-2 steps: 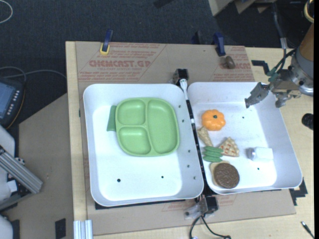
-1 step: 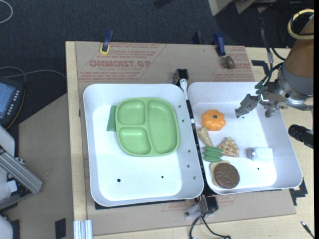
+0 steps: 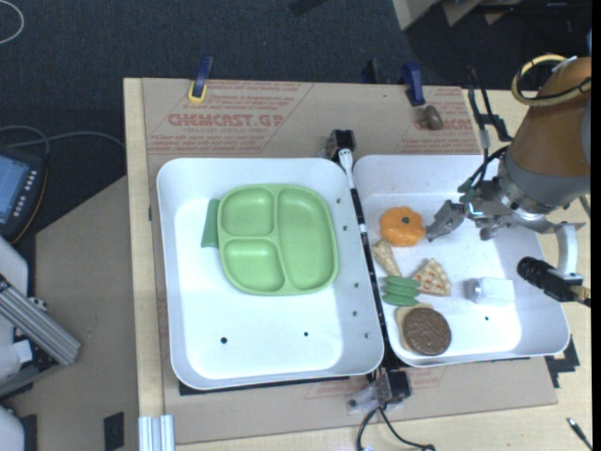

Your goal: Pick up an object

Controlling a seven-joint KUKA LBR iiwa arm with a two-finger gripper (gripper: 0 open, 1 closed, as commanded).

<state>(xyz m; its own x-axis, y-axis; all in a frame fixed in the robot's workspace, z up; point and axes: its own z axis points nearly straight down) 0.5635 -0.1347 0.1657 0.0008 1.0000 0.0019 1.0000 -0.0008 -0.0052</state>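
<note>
Orange toy pumpkin [image 3: 404, 226] sits near the right bin's [image 3: 535, 341] left wall, above the cracker [image 3: 433, 276], pea pod [image 3: 402, 291] and cookie [image 3: 426, 331]. Just beside it hovers the gripper [image 3: 467, 221], jaws spread, likely lined up to grasp.

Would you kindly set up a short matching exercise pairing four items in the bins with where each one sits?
Things:
1. green divided plate
2. orange pumpkin toy
3. brown round cookie
4. green pea pod

Places:
A. near front edge of the right bin
B. in the left bin
C. between the pumpkin toy and the cookie, by the right bin's left wall
D. upper left part of the right bin, closest to the gripper

Pairs: 1-B, 2-D, 3-A, 4-C
</note>
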